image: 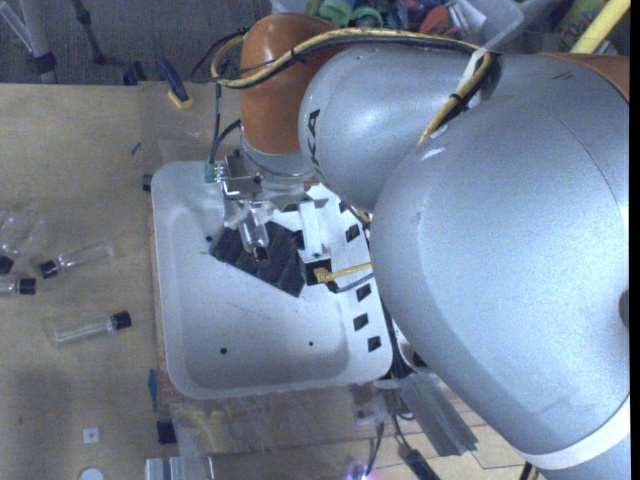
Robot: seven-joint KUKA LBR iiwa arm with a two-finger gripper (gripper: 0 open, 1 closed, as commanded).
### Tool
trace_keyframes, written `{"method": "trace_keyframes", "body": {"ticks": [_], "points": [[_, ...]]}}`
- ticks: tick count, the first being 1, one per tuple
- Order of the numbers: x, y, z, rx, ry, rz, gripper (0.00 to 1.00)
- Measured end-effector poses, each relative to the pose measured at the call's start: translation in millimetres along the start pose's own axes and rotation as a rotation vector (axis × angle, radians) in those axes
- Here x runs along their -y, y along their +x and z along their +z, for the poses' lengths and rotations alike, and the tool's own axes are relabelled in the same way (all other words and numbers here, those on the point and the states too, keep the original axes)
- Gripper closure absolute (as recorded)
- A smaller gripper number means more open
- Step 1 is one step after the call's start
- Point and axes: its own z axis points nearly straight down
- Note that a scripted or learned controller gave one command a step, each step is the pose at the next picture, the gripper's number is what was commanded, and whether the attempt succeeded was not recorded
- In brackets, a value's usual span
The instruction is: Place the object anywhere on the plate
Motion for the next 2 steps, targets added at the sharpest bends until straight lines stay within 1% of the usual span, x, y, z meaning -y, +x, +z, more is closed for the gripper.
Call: {"method": "trace_keyframes", "body": {"ticks": [1,2], "points": [[-25,-8,17,0.001,-0.005,-0.272,1.00],[-25,-13,-45,0.001,-0.008,-0.596,1.00]]}}
